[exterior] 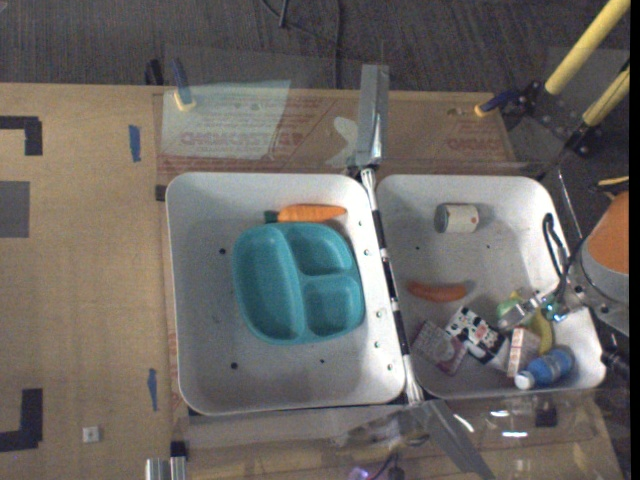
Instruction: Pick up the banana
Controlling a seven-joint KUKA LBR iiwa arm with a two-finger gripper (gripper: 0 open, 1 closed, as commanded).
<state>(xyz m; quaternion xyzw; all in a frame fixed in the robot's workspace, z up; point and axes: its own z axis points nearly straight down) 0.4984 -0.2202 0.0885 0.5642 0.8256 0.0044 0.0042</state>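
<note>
In the camera view, the banana (pixel 541 330) lies in the right bin (pixel 480 193), in its lower right part, among a crowd of small things. Only a short yellow part of it can be seen. The gripper (pixel 549 306) is directly above the upper end of the banana, at the end of the grey arm (pixel 612 268) which enters from the right side. It seems to touch the fruit or to be just over it (the picture is too blurred here to decide). Whether the jaws are open, closed or gripping, I cannot tell.

Many things press around the banana: a greenish thing (pixel 510 308) just to its left, a small carton (pixel 518 350) touching its lower left side, and a blue bottle (pixel 548 367) with a white cap just below it. A black and white patterned pack (pixel 473 332) and a grey packet (pixel 437 344) lie further left. An orange carrot-like thing (pixel 436 290) and a pale cylinder (pixel 456 217) are well apart.

In the left bin (pixel 200 298) a teal divided plate (pixel 297 281) lies, with a carrot (pixel 311 211) beside its upper edge.
</note>
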